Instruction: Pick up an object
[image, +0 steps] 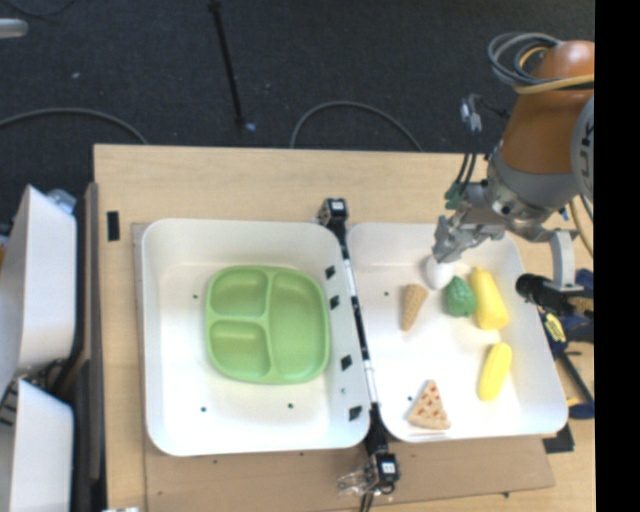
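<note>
My gripper (450, 250) hangs over the back of the right bin (390, 400), right above a small white object (437, 272) that it partly hides. Close by lie an ice-cream cone (413, 305), a green broccoli piece (459, 297) and a yellow corn cob (488, 298). Further forward rest a second yellow piece (494, 371) and a pizza slice (429, 407). The view does not let me judge the state of the gripper.
The left bin (170, 400) holds a green divided plate (268, 323). A black divider with clips (350, 320) runs between the bins. The arm's orange band (560, 62) rises at the upper right. White boxes (40, 290) stand off the bench's left edge.
</note>
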